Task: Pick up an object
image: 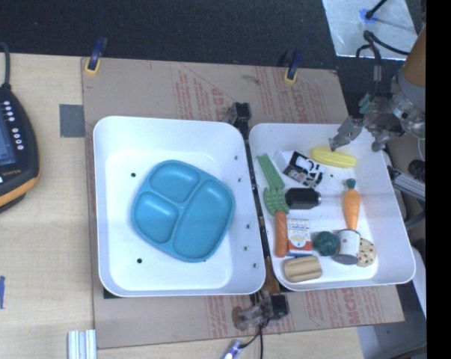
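We find the tool (343, 136) at upper right, fingers spread and empty, just above the yellow banana (333, 158) in the right bin (402, 239). We judge it light, rigid, smooth; grip across its middle.

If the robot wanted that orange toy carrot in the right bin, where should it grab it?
Probably across the middle of the carrot, coming straight down from above. It lies flat, long and narrow, green top pointing toward the far side, so the hand would close across its thin width. There is bare bin floor on its right side, giving room.
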`<state>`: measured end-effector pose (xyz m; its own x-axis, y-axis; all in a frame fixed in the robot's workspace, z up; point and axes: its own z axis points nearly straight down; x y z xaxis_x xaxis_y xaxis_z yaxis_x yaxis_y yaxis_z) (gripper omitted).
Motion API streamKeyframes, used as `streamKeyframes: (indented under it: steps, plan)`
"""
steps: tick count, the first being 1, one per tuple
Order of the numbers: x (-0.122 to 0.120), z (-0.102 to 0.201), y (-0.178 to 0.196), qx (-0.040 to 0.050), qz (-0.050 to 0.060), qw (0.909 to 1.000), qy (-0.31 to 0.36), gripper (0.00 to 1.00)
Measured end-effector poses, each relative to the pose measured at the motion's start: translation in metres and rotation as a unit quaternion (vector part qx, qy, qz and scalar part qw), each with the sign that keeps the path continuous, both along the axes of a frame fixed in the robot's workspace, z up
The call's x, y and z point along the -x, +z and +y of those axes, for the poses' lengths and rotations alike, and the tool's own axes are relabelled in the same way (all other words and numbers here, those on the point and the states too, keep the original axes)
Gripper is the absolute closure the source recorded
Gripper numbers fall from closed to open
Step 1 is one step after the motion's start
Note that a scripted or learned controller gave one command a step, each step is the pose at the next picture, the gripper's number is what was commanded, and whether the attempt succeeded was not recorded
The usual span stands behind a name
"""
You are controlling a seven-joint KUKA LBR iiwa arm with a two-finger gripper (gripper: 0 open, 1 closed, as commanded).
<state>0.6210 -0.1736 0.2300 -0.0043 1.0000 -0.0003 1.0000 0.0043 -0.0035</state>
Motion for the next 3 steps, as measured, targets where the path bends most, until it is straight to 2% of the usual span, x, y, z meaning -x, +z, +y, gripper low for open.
streamKeyframes:
  steps: [1,2,3]
  plan:
    - [0.022,-0.036,-0.126,0.0003,-0.001,1.0,0.0,0.0]
    - [0.066,-0.026,-0.139,0.0,0.001,1.0,0.001,0.0]
    - [0.066,-0.028,-0.128,0.001,0.001,1.0,0.002,1.0]
